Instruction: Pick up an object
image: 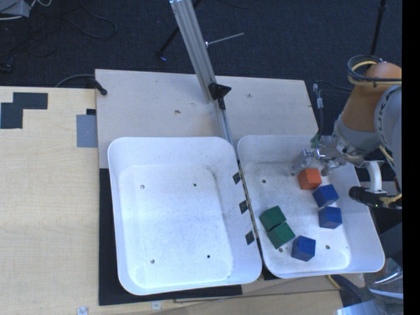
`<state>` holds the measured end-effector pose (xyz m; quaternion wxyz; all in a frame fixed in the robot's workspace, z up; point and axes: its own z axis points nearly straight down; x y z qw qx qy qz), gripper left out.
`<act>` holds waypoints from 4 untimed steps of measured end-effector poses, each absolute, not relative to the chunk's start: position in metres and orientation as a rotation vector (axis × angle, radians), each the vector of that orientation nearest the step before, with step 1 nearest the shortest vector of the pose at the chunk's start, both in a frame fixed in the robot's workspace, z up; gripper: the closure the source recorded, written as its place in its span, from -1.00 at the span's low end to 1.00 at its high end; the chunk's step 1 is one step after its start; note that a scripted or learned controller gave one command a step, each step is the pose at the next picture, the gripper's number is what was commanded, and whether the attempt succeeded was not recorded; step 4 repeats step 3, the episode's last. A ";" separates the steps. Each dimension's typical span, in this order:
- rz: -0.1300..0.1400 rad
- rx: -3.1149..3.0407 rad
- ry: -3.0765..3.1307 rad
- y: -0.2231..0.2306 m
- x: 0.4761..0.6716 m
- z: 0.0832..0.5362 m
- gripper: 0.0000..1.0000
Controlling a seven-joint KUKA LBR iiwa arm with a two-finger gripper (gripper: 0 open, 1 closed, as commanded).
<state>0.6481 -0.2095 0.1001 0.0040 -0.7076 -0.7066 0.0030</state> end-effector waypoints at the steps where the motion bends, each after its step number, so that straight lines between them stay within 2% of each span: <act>1: 0.003 -2.217 -2.220 -0.184 0.626 0.090 -1.00; 2: 0.003 -2.222 -2.217 -0.185 0.626 0.100 1.00; 3: -0.005 -2.217 -2.231 -0.124 0.663 0.155 1.00; 4: -0.005 -2.217 -2.231 -0.124 0.663 0.155 1.00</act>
